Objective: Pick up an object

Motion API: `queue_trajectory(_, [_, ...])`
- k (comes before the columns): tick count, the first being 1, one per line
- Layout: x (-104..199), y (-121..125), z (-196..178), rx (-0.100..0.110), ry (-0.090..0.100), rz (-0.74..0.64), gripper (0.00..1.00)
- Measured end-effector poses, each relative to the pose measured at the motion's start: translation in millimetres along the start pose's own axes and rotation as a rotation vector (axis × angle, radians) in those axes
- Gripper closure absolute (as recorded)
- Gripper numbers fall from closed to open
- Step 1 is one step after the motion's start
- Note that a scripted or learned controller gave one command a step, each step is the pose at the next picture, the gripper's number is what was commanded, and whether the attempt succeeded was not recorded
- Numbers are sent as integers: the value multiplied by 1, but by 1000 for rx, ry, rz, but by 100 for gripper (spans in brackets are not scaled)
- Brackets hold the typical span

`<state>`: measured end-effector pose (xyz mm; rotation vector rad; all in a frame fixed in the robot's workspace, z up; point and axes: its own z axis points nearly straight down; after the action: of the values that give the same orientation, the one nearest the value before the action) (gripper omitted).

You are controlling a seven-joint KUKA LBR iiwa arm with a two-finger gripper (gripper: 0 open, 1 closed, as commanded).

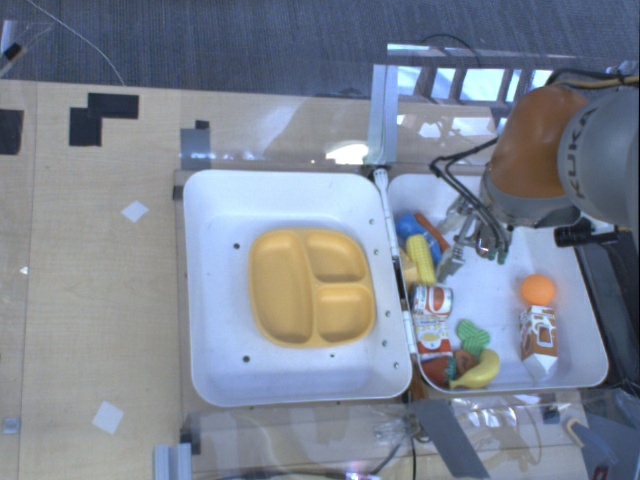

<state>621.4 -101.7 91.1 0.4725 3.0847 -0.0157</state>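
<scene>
- Camera view, left side: tabletop (80,298) of light wood carries two shallow white bins side by side, with black markers near the far left corner.
- Left bin (215,368) holds one yellow divided tray (311,286), lying flat near the bin's middle, with three compartments facing up.
- Right bin (585,363) holds the loose objects, most of them crowded along its left wall.
- Blue object (407,226) lies at the far left of the right bin, touching a red-orange piece (432,234) beside it.
- Yellow corn cob (421,260) lies just in front of the blue object, close to the left wall.
- Red and white can (432,313) lies on its side in front of the corn cob.
- Green piece (474,334) lies just right of the can; a yellow banana (480,370) rests at the near left corner, against a dark red item that cannot be identified.
- Orange ball (538,289) sits toward the right side, well apart from the left cluster; a white and orange carton (539,338) lies just in front of it.
- Arm enters from the right, its orange band above the right bin's far edge.
- Jaws (458,253) hang low over the right bin, just right of the corn cob and red-orange piece. Spread state: cannot tell; no object is seen between them.
</scene>
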Motion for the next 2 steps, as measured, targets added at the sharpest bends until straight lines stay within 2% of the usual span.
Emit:
queue_trajectory(1, [-4, 2, -15, -5, -11, -2, 100])
queue_trajectory(2, [-21, 12, -27, -6, 14, 380, 100])
